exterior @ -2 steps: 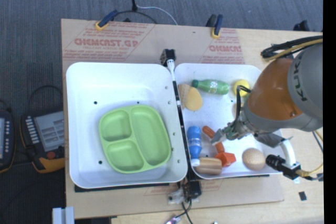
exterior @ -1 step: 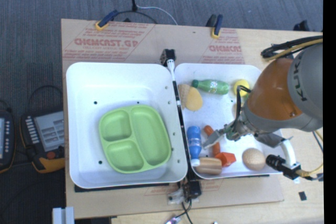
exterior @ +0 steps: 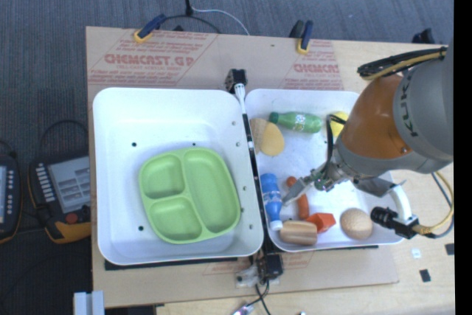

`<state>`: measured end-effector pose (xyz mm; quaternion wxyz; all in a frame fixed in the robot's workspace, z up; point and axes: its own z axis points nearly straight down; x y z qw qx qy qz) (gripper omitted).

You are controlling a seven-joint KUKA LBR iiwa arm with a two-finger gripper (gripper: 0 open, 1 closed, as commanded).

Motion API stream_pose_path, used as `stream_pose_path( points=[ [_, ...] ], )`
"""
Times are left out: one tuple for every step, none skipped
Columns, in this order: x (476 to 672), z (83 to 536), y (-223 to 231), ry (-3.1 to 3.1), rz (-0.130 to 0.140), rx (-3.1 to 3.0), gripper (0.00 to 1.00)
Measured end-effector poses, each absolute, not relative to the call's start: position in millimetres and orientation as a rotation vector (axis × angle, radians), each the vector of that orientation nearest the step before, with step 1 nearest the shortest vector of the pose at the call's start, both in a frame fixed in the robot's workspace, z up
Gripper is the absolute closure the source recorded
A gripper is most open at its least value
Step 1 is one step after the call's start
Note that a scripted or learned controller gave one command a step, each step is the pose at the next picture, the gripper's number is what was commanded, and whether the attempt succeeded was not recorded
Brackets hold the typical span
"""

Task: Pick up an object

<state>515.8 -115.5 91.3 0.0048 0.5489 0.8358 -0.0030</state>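
Note:
My gripper (exterior: 301, 188) reaches down into the right bin (exterior: 310, 101) from the right, its fingers low over the bin floor beside a small orange carrot-like piece (exterior: 303, 206). A blue bottle (exterior: 270, 197) lies just to its left along the bin's left wall. Below the gripper sit a red block (exterior: 322, 220), a tan bread roll (exterior: 298, 233) and a beige egg-shaped object (exterior: 356, 223). A green bottle (exterior: 296, 121) and a yellow-tan chip-like object (exterior: 270, 138) lie at the far end. Nothing shows between the fingers.
The left bin (exterior: 118, 122) holds a green divided plate (exterior: 190, 194). A yellow object (exterior: 338, 119) peeks out beside the arm's orange band (exterior: 372, 122). The arm's bulk hangs over the right bin's right half. Clamps and a cable lie along the board's far edge.

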Motion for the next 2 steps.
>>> stream_pose_path(
  points=[
    [519.2, 102.2, -114.3, 2.607, 0.001, 1.716, 1.0],
    [519.1, 102.1, -114.2, 2.608, 0.001, 1.716, 0.0]
  ],
)
